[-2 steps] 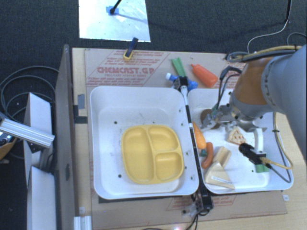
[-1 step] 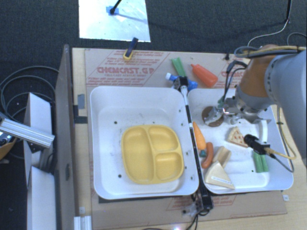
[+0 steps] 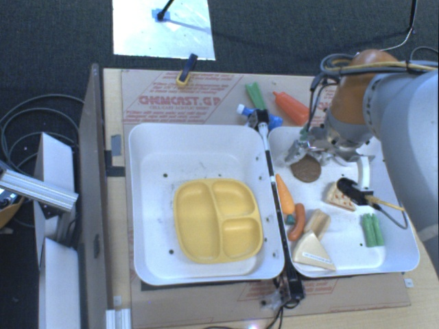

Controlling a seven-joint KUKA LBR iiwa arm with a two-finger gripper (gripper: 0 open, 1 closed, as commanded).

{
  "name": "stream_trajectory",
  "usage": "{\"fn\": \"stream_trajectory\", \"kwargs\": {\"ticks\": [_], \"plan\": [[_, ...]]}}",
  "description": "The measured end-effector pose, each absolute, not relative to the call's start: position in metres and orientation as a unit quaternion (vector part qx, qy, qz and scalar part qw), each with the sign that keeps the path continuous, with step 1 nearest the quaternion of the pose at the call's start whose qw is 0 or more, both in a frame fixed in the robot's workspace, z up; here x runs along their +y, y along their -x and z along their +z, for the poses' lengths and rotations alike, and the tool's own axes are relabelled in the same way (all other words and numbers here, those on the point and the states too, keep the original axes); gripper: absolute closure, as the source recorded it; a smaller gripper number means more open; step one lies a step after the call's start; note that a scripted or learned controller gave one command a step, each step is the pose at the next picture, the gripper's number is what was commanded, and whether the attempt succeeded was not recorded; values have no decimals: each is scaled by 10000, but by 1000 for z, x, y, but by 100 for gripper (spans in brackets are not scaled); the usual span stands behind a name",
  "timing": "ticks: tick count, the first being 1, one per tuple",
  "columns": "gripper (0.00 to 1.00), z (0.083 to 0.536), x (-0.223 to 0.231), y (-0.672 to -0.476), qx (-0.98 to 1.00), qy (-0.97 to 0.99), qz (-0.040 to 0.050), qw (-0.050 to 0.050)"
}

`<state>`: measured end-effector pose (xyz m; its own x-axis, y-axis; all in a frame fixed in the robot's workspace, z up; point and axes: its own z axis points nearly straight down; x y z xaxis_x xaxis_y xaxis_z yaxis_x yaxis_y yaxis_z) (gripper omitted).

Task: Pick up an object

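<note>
My gripper [image 3: 306, 153] hangs low over the back left corner of the right bin [image 3: 401, 252], just above a brown round disc [image 3: 306, 171]. Whether it touches the disc is unclear. Along the bin's left wall lie an orange carrot [image 3: 285, 193] and a red sausage-like piece [image 3: 297, 223]. A tan block [image 3: 317, 221] and a pale cheese wedge [image 3: 312, 253] sit at the front. A holed cheese slice [image 3: 337, 196] lies mid-bin, and a green piece [image 3: 372, 229] rests to the right.
The left bin [image 3: 151, 156] holds a yellow divided plate [image 3: 218, 219]. Behind the bins, on the cardboard, lie a green marker [image 3: 255, 96], an orange-red item [image 3: 291, 108], a blue piece [image 3: 273, 121] and a yellow-and-blue tool [image 3: 185, 70]. The arm covers the right bin's far right.
</note>
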<state>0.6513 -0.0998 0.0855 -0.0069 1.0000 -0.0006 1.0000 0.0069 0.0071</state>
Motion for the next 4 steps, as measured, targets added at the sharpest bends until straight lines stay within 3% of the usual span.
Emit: {"fn": "stream_trajectory", "kwargs": {"ticks": [1, 2, 3, 4], "plan": [[0, 96, -115, -634, 7072, -7071, 0, 5], [100, 107, -114, -636, 7091, -7051, 13, 21], [100, 200, -138, -603, 7068, -7074, 12, 26], [0, 196, -137, -604, 7079, -7063, 7, 14]]}}
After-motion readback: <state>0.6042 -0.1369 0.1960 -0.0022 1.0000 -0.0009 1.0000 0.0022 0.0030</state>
